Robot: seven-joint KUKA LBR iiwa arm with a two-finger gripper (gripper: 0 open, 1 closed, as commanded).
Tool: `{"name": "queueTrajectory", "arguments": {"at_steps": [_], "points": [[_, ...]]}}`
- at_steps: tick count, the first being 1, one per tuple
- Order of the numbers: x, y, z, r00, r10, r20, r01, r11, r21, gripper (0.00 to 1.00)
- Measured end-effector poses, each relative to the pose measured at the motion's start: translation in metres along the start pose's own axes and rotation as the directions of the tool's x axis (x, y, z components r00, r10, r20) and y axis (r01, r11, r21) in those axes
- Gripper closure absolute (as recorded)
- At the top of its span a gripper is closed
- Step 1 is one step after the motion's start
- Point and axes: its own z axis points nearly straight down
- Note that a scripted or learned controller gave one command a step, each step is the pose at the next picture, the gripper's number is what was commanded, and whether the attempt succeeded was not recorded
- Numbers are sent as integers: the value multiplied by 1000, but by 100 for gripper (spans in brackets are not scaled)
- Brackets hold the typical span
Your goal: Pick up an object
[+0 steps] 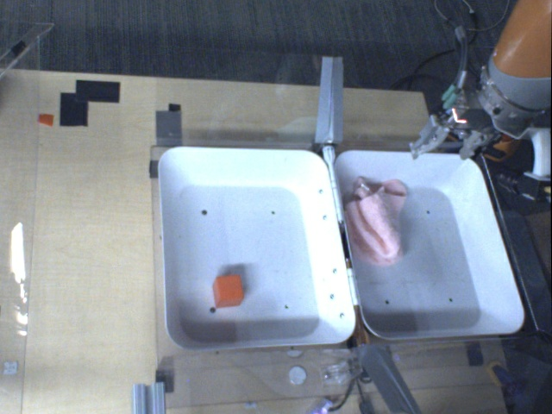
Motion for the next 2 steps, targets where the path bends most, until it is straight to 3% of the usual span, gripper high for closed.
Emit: {"name": "queueTrajectory", "arguments": {"at_steps": [1,2], "points": [[-28,31,82,998,-64,0,64,998,0,0],[-1,33,192,989,-149,1,149,989,-3,0]]}}
